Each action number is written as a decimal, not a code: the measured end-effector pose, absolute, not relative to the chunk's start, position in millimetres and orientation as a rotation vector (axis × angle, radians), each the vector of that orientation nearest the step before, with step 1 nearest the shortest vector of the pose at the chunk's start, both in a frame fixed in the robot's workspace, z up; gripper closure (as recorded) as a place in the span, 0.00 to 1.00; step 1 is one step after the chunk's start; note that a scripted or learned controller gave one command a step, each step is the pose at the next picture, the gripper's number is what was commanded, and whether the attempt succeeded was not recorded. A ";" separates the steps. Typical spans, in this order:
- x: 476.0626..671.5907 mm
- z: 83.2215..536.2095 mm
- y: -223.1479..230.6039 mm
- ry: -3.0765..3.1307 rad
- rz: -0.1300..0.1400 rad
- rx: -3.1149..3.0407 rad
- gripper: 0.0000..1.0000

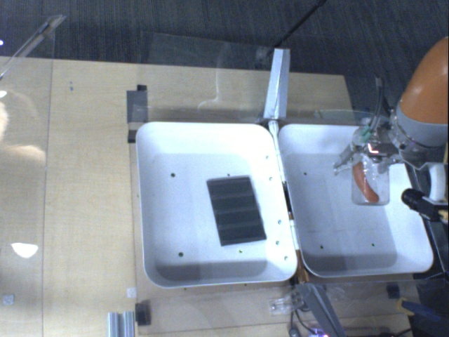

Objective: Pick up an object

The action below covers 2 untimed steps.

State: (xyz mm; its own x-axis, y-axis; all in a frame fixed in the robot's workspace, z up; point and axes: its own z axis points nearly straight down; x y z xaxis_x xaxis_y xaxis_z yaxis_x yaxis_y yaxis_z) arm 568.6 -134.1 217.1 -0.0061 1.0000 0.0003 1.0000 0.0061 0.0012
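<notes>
I see the gripper [367,161] over the right bin [330,255], fingers clamped on a clear tube [367,184] with something orange inside, hanging upright off the floor, while the dark pad [236,210] lies flat in the left bin [161,188].

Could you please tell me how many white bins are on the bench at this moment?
2: the left bin holds a dark ridged block; the right bin sits beside it, with the gripper over it.
</notes>
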 end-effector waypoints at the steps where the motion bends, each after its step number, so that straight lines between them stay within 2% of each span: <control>1: 639.3 187.2 -205.0 2.333 0.001 2.099 0.00; 2: 665.2 108.8 -209.9 2.355 0.001 2.062 0.00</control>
